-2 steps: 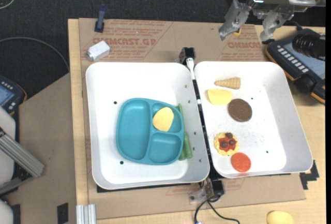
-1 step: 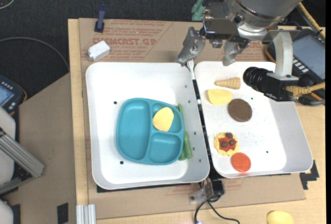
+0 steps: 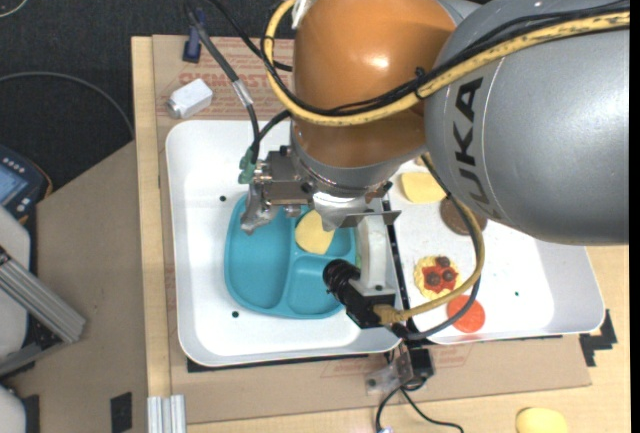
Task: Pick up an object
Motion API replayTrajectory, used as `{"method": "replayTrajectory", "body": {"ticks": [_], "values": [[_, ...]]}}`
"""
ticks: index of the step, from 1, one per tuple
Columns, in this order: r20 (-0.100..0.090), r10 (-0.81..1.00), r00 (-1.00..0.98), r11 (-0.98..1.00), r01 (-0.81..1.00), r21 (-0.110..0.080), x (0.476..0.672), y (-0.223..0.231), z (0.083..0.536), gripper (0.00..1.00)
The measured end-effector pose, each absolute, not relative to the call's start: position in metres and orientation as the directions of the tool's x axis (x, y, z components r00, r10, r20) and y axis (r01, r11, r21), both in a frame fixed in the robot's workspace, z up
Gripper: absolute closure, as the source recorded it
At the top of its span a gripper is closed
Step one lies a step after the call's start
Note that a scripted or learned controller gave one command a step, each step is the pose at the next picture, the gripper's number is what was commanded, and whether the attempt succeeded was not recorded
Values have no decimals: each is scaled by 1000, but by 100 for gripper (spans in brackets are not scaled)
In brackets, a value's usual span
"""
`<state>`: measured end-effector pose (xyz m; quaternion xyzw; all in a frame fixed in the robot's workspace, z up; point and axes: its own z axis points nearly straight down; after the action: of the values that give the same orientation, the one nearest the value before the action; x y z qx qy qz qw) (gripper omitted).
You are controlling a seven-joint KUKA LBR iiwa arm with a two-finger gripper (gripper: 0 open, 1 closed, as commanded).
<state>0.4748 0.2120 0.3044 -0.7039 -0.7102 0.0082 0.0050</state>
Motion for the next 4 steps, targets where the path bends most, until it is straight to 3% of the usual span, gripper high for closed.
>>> {"method": "replayTrajectory", "body": {"ticks": [1, 2, 3, 4], "values": [[-1, 1000, 2, -2, 1000, -6, 479, 195, 296, 0], [8, 1000, -4, 4, 1000, 16, 480, 215, 437, 0], [1, 1000, -2, 2, 1000, 2, 479, 215, 439, 100], [-5, 1000, 1, -1, 1000, -12, 478, 219, 329, 100]]}}
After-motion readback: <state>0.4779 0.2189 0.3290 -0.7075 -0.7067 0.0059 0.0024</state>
